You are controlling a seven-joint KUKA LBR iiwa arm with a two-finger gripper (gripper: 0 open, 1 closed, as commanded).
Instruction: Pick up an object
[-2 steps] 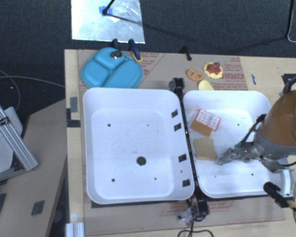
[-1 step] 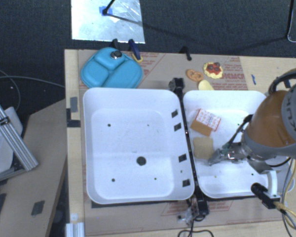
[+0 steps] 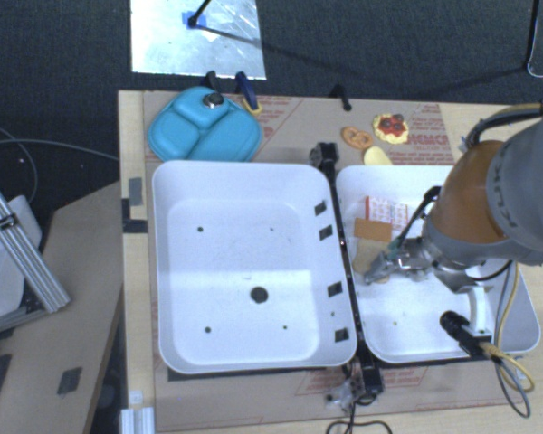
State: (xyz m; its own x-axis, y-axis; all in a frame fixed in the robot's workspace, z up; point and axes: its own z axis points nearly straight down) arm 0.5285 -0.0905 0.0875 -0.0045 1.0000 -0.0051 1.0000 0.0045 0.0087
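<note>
Two shallow white plastic bins sit side by side on the surface, and the action is all in the right bin [image 3: 407, 346], where the grey arm with the orange band [image 3: 489, 197] reaches in from the right edge. Its gripper [image 3: 377, 272] is down low near the bin's left wall, just below a flat brown cardboard piece [image 3: 373, 230] and a small white box with red print [image 3: 385, 210] that lie toward the bin's far left corner. This looks like the approach-and-grasp step: the gripper is at the near edge of the brown piece, perhaps touching it, though contact is hard to confirm. How wide the gripper stands cannot be told from this slant, and nothing can be seen held in it, so no pick is made yet. Next move, by my reckoning, calls for settling squarely over the brown piece or the box, closing firmly, then lifting straight up clear of the wall. The left bin [image 3: 244, 183] waits beside it, and a blue plastic divided dish [image 3: 205, 127] rests at the surface's far edge.
</note>
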